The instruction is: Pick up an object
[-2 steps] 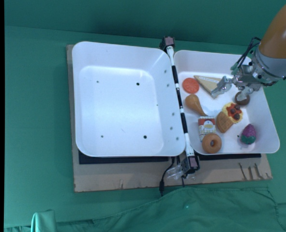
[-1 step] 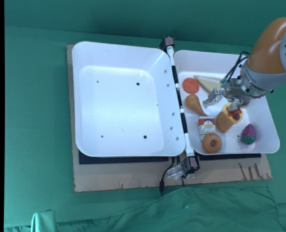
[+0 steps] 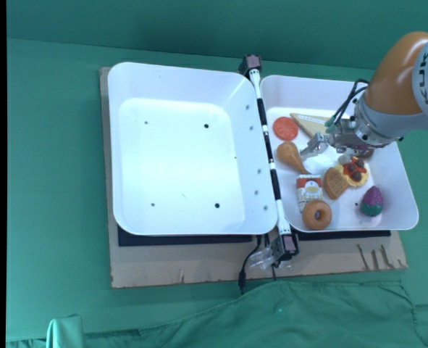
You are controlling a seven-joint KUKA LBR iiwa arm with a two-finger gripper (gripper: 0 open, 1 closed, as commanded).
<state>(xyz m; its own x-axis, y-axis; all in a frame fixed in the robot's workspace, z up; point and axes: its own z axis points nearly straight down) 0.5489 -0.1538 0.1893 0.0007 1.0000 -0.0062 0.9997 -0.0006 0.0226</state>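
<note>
Green cloth covers the whole bench, with a cardboard sheet (image 3: 199, 270) on it carrying my two white bins side by side. My gripper (image 3: 316, 148) is down inside the right bin (image 3: 405, 194), reaching in from the right with the orange band of the arm (image 3: 398, 71) up above it; honestly can't tell how the tip is set from this angle, the metal bits are too small and blurry, and I don't see anything clearly caught in it. Right under and beside the tip sit the toy foods: a yellow cheese wedge (image 3: 309, 124) just above it, a red tomato slice (image 3: 285, 128) to the left of that, and a chicken drumstick (image 3: 292, 156) just left of and below the tip. Further down there's a small red-and-white carton (image 3: 308, 191), a waffle piece (image 3: 335, 183), a little fruit tart (image 3: 355, 172) partly tucked under my wrist, a glazed donut (image 3: 316, 214) near the front edge, and a purple-and-green fruit (image 3: 371, 201) off toward the right corner. Going outward, the left bin (image 3: 127, 85) is on the other side of the black-and-white divider bar (image 3: 268, 158).
</note>
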